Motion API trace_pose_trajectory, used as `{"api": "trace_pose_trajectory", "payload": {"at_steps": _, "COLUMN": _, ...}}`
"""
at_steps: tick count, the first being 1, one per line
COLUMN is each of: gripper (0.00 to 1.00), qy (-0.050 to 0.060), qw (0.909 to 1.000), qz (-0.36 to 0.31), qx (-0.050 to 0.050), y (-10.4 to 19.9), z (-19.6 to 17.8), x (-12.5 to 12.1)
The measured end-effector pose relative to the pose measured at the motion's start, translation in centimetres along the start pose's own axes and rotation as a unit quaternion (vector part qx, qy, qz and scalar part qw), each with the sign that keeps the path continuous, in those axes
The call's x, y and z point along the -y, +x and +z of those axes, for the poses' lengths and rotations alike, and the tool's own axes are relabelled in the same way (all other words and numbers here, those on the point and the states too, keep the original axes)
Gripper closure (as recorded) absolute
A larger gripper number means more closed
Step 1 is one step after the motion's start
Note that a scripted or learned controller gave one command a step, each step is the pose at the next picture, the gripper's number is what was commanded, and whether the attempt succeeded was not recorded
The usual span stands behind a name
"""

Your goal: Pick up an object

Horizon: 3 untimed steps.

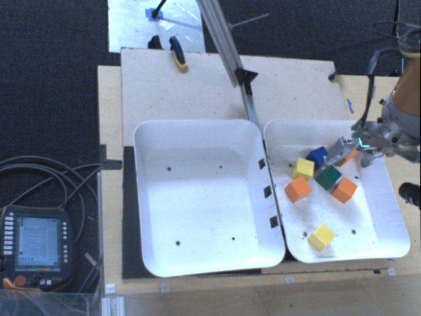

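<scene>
Table (296, 84) carries 2 white bins, the right bin (388, 232) holding 6 blocks, where the jaws (343, 151) sit low beside the green block (328, 177), grip unreadable, so nothing looks lifted yet.

Bright even light, soft shadows, glare top centre, slightly soft focus

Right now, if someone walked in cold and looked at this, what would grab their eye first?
Probably the cluster of coloured blocks in the right bin: a blue block, two yellow blocks, a green block and two orange blocks. Next, the gripper reaching in from the right, low over the blue and green ones. The left bin beside it is a broad white surface.
</scene>
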<state>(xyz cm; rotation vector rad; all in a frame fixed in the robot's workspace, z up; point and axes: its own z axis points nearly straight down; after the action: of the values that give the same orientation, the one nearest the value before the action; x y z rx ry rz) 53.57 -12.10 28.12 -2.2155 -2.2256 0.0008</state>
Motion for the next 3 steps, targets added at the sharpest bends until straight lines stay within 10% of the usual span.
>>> {"api": "trace_pose_trajectory", "payload": {"at_steps": 1, "gripper": 0.0, "qy": -0.002, "qw": 1.0, "qz": 0.001, "qx": 0.0, "y": 0.0, "z": -0.2, "x": -0.1}}
{"api": "trace_pose_trajectory", "payload": {"at_steps": 3, "gripper": 0.0, "qy": 0.002, "qw": 1.0, "qz": 0.001, "qx": 0.0, "y": -0.3, "z": 11.6, "x": 0.9}}
